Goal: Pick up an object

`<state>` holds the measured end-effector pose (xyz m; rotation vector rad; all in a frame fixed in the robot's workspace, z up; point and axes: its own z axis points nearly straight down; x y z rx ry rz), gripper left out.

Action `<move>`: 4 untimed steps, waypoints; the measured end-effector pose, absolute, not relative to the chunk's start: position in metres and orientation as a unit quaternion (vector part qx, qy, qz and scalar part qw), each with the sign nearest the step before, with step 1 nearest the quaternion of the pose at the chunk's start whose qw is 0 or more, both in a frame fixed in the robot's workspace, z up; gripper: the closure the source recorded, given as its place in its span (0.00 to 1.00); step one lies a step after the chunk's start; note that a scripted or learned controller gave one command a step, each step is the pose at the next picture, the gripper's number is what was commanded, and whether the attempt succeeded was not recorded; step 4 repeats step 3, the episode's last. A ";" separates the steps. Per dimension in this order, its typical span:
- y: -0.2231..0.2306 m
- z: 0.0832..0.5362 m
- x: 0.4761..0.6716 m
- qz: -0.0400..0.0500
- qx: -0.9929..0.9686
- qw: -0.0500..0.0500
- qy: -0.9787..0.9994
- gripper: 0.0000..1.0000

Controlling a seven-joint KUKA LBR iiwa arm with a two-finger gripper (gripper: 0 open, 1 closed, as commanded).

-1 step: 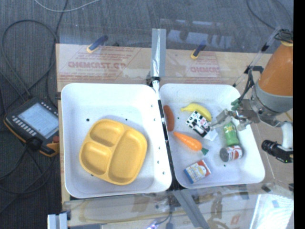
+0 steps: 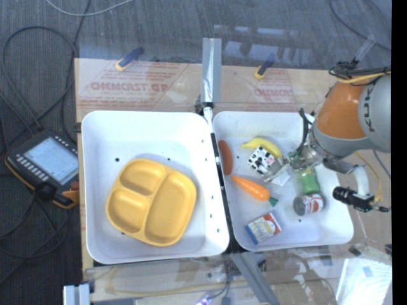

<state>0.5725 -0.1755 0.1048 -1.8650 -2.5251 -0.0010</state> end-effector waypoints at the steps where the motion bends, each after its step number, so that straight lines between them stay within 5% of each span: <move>1: -0.123 0.090 0.627 -0.003 -0.575 -0.007 -0.818 0.00; 2: -0.122 0.100 0.628 -0.004 -0.575 -0.006 -0.818 1.00; 3: -0.067 0.200 0.599 0.001 -0.629 0.001 -0.777 1.00; 4: -0.067 0.200 0.599 0.001 -0.629 0.001 -0.777 1.00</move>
